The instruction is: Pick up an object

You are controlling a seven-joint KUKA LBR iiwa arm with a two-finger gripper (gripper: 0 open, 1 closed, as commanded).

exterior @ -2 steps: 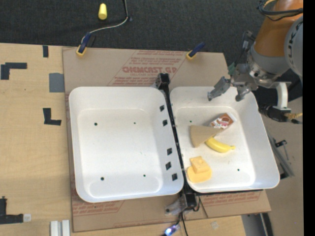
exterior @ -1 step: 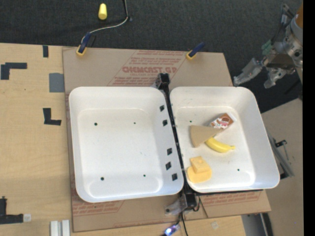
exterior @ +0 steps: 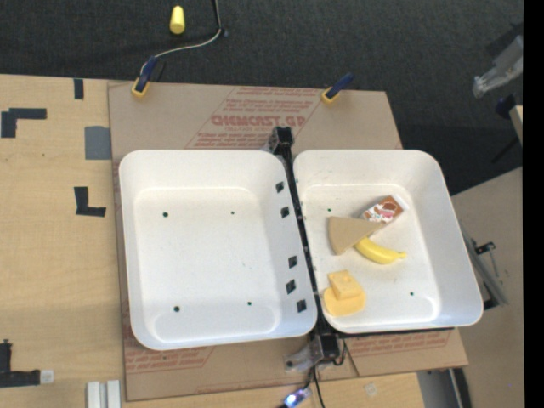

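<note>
Here, right bin (exterior: 429,177): banana (exterior: 380,252), cheese block (exterior: 344,293).

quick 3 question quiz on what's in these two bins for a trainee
1. True or false: the banana lies in the left bin.
2. Which item sits nearest the camera view's bottom edge?
A. the tan wedge
B. the yellow cheese block
C. the red and white packet
3. Fill in: the banana's upper end touches the tan ____.

Key
1. False: it lies in the right bin, like every other item.
2. B
3. wedge
</note>
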